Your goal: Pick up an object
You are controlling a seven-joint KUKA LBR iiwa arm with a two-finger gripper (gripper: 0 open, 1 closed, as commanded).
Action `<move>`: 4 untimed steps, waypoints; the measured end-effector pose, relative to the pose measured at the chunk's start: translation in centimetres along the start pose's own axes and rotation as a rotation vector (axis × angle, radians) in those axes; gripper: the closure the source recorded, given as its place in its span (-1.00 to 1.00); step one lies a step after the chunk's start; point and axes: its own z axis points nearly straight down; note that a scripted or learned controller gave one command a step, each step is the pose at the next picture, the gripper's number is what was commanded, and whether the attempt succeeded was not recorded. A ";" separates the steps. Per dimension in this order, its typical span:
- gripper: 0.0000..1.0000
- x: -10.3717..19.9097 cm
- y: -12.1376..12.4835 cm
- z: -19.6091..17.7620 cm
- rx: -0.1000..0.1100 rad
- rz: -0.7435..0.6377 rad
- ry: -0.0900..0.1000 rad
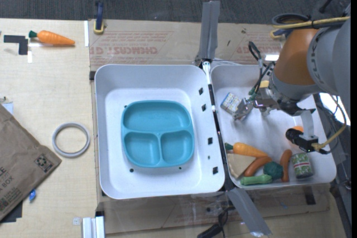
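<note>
Grey and orange, the arm [304,58] is reaching in from the right over the right bin [254,72], and its pincer [243,110] is hanging low over the middle of that bin, pointing left; whether the pincer is apart or together I cannot tell, since the metal parts are blurring together against the white floor; just to the left of it a small blue and white packet [229,102] is lying near the bin's left wall, close to the pincer tip, though contact between them is not clear. Toys are crowding the near part of the same bin; an orange carrot [250,149] is lying at a slant, with a beige slice of bread [238,164] just nearer than it; a reddish sausage [255,165] is resting on the slice, a dark green lump [273,169] is sitting to its right, and a pale green piece [256,179] is lying along the near wall; farther right a second orange stick [285,163] is standing steeply and a small green-labelled can [301,165] is sitting in the near right corner. The left bin [103,120] is holding a blue divided plate [158,133] with three compartments. On the table [44,92] to the left, another carrot [51,38] is lying at the far side, a grey ring [71,139] is lying near the left bin, and a brown cardboard box [19,161] is lying at the near left edge.
</note>
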 end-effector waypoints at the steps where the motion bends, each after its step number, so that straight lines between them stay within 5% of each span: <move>1: -1.00 -4.3 -7.7 -7.5 0.000 -0.241 0.001; 2: -1.00 -9.0 -10.6 -1.7 -0.001 -0.305 0.000; 3: -1.00 -9.4 -11.8 0.0 0.000 0.225 0.012; 4: 1.00 -9.6 -11.8 -0.9 -0.001 0.226 0.006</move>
